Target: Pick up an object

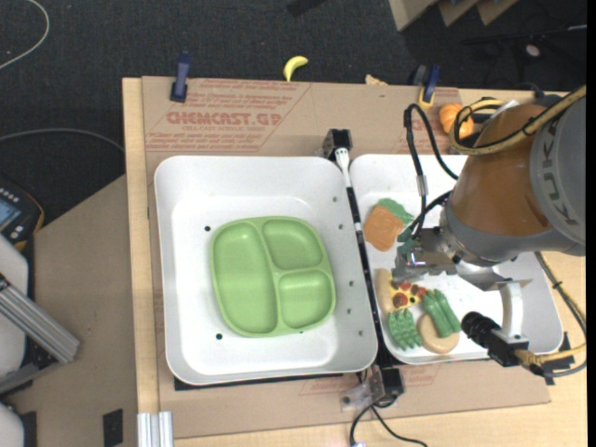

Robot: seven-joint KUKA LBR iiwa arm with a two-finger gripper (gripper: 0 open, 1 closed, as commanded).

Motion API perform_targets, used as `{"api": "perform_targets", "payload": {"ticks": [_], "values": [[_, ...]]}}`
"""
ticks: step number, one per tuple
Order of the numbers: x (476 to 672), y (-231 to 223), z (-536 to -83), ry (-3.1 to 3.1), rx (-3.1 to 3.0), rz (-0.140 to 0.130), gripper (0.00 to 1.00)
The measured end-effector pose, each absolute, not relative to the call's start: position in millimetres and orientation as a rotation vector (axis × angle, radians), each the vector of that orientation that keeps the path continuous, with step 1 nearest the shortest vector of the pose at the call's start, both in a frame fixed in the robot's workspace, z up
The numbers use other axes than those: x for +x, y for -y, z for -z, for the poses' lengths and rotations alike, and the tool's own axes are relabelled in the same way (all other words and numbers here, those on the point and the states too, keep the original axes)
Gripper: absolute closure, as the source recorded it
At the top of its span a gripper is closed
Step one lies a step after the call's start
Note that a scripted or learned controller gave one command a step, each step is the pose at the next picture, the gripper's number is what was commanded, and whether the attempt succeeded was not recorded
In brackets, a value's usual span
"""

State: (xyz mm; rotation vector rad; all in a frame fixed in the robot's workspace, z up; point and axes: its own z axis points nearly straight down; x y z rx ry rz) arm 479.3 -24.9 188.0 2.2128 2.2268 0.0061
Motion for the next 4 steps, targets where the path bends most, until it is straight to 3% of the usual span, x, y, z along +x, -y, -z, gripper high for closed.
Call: {"api": "perform_targets", "payload": {"ticks": [1,2,3,4], "values": [[478.8,-73,-184,-2.234,2.210,-0.004,1.00],[488.8,-103,-302,-2.223,2.210,-0.017,1.00],[478.1,-91,-237,-2.222,2.227,0.009,1.00],[529.5,-150,-473,-2.220,2.207,-0.031,1.00]]}}
